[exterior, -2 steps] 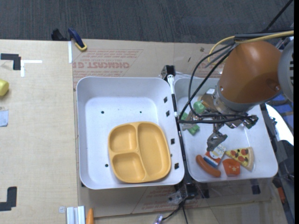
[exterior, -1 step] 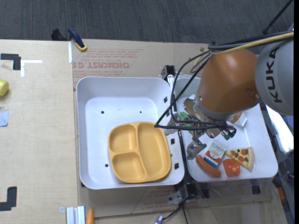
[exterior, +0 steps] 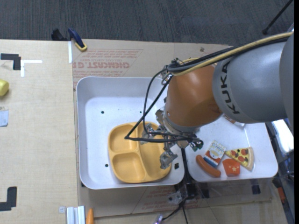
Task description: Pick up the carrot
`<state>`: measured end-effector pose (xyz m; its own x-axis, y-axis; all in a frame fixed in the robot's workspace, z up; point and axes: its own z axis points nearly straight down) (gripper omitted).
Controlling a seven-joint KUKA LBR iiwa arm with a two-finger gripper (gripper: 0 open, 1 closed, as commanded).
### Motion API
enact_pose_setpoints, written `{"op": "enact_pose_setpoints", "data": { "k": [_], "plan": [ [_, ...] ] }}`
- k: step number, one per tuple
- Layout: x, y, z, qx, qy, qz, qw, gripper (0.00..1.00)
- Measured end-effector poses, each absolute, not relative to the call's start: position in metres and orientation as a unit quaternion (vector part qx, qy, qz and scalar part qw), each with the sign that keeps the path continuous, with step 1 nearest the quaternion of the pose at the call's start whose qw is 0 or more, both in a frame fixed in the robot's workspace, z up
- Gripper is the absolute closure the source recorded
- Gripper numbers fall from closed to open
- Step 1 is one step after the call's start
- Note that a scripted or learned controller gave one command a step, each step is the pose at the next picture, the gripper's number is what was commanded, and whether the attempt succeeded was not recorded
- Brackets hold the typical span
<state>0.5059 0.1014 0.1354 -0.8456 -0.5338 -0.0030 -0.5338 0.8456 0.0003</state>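
From the overhead camera I see the grey arm with its orange band [exterior: 194, 94] reaching in from the right, its two-finger gripper [exterior: 167, 158] hanging low in the centre of the frame over the right edge of the yellow divided plastic tray [exterior: 128, 155] that sits in the left white bin [exterior: 93, 125]; how far the hand is open and whether it has hold of anything I cannot tell. I cannot pick out the carrot with confidence: in the right white bin [exterior: 261, 169], at the lower right, lie a red sausage-shaped toy [exterior: 208, 166], a small orange-red block [exterior: 232, 167], a toy pizza slice [exterior: 243, 155] and a small printed packet [exterior: 216, 151].
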Motion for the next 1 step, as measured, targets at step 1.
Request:
{"op": "enact_pose_setpoints", "data": {
  "k": [1],
  "plan": [
    [0.5084,0.1861,0.0954,-0.282,0.959,-0.0014,0.006,0.00]
  ]
}}
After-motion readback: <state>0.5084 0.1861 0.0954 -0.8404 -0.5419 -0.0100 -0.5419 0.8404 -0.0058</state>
